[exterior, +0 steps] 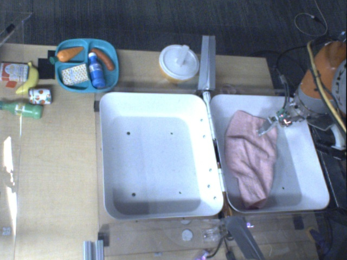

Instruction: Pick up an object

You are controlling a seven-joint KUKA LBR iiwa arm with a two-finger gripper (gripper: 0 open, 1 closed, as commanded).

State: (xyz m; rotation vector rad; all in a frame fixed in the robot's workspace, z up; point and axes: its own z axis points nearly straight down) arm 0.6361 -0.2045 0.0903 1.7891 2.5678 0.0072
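Pink cloth [250,158] in the right bin [312,196] was approached at its far corner by the gripper [274,123], finger state indiscernible; closing was judged next.

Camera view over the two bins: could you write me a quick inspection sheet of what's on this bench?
Surface: wooden bench bearing a left bin and a right bin, side by side.
Job's things: pink cloth lying crumpled in the right bin.
Clutter: blue divided tray of toy food, banana, small can, green bottle and a small carton at the bench's far left; lidded white cup behind the bins.
Grippers: gripper at the cloth's upper right edge; a hold on it cannot be judged.
Cables: yellow and black cables around the arm.
Surroundings: dark floor beyond the bench.
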